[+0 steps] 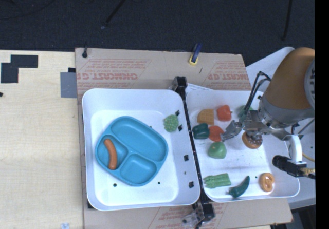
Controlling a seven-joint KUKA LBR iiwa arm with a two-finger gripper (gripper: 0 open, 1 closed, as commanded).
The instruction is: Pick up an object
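Two shallow white bins of smooth, slightly glossy plastic point(92, 120) sit on matt brown printed cardboard point(154, 69) over a pale wood-grain bench point(36, 146), the left one holding a glossy blue plastic divided tray point(144, 146).

Grey arm point(288, 115), broad orange band point(290, 81), thin black cables, dark metal gripper point(237, 129)

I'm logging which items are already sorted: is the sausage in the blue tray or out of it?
In. The sausage lies inside the left compartment of the blue tray, within the left bin.
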